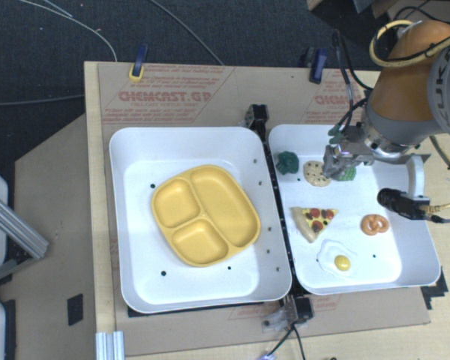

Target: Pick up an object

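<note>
Gripper [336,165] is low in the right bin [405,272], sitting just beside the cookie [313,172] with a green piece [348,173] on its other side; can't tell its state from this angle. Judgement: it's between two targets, so commit to one, centre over the cookie and drop straight down before closing (a flat disc slips out of an off-centre pinch). Pizza slice [314,222], egg [339,259], pretzel [373,224] and broccoli [287,161] sit apart, so nothing crowds the approach.

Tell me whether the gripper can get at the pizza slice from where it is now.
Probably yes. The gripper hangs by the cookie, and the pizza slice lies in the open in the same bin, nothing over it.
</note>
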### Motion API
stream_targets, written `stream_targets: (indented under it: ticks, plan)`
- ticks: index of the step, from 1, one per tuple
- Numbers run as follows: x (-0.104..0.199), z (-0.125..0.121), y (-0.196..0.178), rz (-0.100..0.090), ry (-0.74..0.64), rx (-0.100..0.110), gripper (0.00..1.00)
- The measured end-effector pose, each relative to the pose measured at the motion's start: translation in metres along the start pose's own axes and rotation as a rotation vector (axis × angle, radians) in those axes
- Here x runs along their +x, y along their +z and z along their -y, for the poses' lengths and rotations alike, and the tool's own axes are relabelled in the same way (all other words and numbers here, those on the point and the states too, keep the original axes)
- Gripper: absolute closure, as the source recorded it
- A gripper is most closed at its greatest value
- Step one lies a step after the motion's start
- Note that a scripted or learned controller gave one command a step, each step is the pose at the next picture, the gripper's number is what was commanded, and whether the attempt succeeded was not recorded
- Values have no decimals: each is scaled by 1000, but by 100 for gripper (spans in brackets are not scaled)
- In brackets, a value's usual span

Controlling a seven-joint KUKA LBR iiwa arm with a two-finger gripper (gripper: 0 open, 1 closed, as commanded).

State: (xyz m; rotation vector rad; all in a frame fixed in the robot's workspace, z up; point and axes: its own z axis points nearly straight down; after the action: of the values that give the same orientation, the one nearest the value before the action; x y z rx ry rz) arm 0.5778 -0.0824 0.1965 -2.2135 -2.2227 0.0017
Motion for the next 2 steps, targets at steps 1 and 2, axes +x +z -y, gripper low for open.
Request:
stream_targets:
  ticks: [1, 2]
  plan:
    - [53, 13, -18, 0, -2, -2, 100]
    - [106, 24, -11, 0, -1, 0, 100]
